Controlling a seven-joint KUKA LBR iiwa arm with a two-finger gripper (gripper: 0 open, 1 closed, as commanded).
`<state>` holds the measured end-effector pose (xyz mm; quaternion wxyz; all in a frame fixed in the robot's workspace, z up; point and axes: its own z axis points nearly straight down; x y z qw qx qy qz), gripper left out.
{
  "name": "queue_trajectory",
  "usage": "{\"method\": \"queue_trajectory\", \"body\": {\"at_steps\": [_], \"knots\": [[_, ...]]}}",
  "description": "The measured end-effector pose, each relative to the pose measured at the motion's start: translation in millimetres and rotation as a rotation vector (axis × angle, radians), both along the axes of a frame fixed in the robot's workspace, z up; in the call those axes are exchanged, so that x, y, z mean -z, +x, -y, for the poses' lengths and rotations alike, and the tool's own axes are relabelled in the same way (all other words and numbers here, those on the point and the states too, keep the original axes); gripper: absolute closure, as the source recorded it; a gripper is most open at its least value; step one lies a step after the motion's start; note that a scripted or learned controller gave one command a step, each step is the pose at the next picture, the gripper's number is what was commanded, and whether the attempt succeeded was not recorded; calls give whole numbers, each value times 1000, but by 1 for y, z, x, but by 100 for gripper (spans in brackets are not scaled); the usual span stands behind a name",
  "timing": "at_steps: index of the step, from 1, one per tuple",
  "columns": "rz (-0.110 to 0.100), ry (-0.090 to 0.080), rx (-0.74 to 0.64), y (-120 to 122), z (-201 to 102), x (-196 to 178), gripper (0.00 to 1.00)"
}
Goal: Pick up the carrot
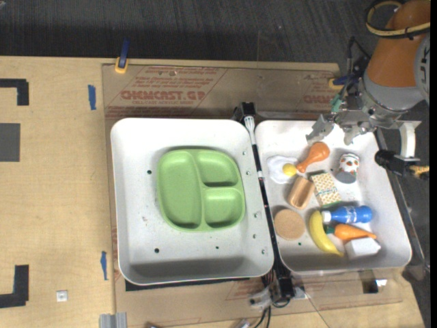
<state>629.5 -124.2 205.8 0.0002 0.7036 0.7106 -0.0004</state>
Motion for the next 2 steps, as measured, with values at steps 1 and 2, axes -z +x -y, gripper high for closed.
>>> {"method": "queue_trajectory", "body": {"at_steps": [1,2], "knots": [[11,-3,-112,20,-16,99,0],[8,-2,-29,3,-27,114,0]]}}
